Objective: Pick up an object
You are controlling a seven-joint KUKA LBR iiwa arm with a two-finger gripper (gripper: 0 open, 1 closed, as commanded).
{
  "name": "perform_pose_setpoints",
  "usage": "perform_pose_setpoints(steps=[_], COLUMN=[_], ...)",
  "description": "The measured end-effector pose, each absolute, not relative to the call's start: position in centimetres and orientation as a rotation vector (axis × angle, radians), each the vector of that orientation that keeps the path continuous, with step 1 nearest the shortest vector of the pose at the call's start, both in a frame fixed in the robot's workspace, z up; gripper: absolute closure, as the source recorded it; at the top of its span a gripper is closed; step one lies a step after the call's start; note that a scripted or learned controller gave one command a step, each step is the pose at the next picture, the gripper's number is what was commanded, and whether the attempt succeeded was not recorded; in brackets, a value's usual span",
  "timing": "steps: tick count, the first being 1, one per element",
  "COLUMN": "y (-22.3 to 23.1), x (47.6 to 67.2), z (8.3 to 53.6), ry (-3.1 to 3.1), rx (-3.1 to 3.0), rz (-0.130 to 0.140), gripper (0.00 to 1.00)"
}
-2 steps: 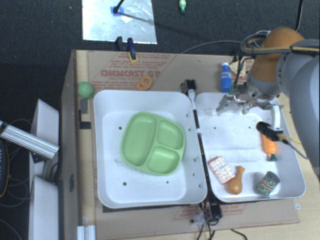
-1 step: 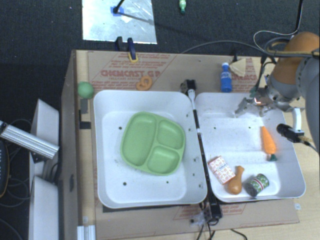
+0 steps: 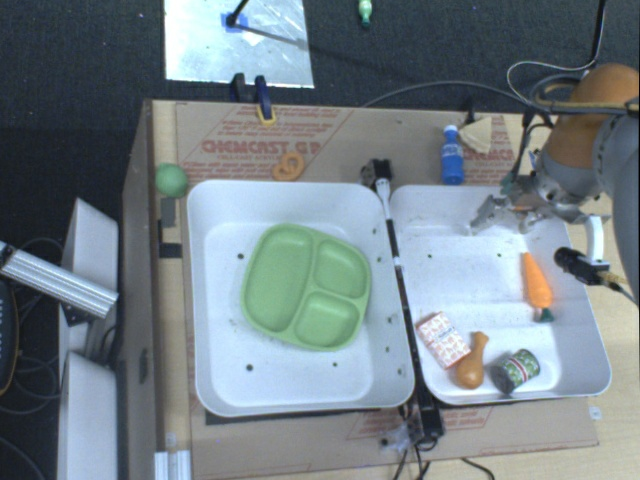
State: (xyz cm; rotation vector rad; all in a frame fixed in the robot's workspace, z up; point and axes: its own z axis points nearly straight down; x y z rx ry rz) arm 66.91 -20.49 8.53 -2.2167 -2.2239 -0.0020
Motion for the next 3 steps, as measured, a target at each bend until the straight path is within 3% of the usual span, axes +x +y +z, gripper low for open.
perform_pose_setpoints(steps=[3], y=[-20.47], x=[66.92], z=[8.52], ry=[-2.227], rx=[-2.214], rz=[-0.001], gripper=[0.00])
